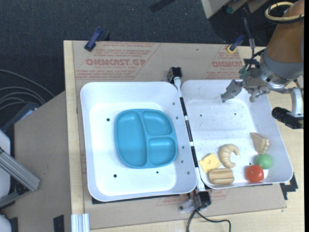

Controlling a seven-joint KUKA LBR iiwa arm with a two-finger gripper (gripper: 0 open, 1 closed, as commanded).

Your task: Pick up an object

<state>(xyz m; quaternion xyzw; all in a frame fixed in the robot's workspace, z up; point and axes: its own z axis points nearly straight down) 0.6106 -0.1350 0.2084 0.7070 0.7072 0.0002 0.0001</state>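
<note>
Nothing is being carried yet, as far as you can see: the gripper [240,92] is hanging over the far part of the right bin [207,111], its two fingers spread apart with nothing between them, so the pick is looking wholly undone. You are looking at six candidates, all crowding that bin's near end and well apart from the gripper: a croissant [228,154], a yellow wedge [209,162] just beside it, a bun [221,176] touching the wedge's near side, a tomato [254,173], a green ball [264,160] just behind the tomato, and a tan piece [259,142] lying by the right wall. The left bin [96,144] is holding a blue divided plate [146,138], and its three compartments are sitting bare. What is remaining, you may judge, is the whole job: travelling toward the pile, descending, closing and lifting.
</note>
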